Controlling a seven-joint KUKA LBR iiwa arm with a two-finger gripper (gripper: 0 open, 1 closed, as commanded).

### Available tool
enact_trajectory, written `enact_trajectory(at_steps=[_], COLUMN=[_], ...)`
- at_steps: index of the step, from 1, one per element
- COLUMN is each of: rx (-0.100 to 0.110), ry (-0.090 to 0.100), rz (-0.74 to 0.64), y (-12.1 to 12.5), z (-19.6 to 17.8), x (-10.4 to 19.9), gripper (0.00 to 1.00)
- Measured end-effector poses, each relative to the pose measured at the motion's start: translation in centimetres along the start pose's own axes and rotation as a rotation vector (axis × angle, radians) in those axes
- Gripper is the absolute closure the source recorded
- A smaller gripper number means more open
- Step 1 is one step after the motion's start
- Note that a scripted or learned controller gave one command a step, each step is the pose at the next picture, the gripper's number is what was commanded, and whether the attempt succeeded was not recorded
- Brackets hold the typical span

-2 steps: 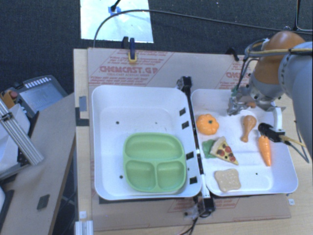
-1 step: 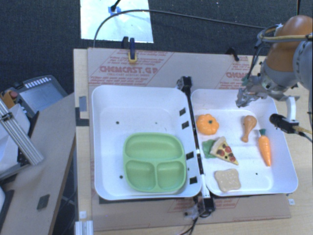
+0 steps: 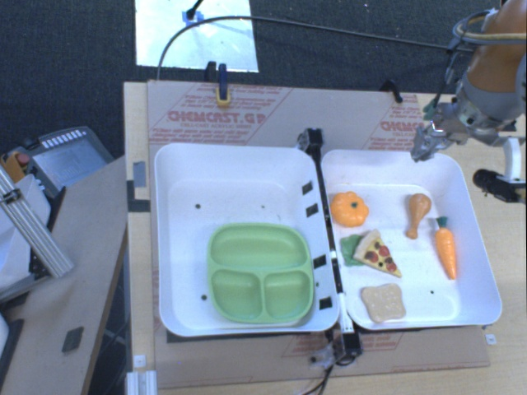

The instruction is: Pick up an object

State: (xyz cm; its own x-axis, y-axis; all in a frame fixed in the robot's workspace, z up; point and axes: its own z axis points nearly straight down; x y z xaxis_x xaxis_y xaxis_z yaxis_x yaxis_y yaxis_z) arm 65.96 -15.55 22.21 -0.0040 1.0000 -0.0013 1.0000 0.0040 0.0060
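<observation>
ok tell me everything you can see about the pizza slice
The pizza slice is a toy-looking wedge, yellow on top with red round spots and a tan crust edge. It lies flat in the right bin, its tip pointing up-left, and overlaps a green leaf-like piece. The bread slice sits just below, apart from it.

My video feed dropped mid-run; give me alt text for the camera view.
The gripper hovers at the right bin's far rim, above a pumpkin, drumstick, carrot, pizza slice and bread slice. The left bin holds a green divided tray.
</observation>
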Motion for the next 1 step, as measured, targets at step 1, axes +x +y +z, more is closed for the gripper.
enact_trajectory(at_steps=[1], rx=[0.003], ry=[0.001], rz=[-0.001], y=[0.09], z=[-0.56], x=[0.00], gripper=[1.00])
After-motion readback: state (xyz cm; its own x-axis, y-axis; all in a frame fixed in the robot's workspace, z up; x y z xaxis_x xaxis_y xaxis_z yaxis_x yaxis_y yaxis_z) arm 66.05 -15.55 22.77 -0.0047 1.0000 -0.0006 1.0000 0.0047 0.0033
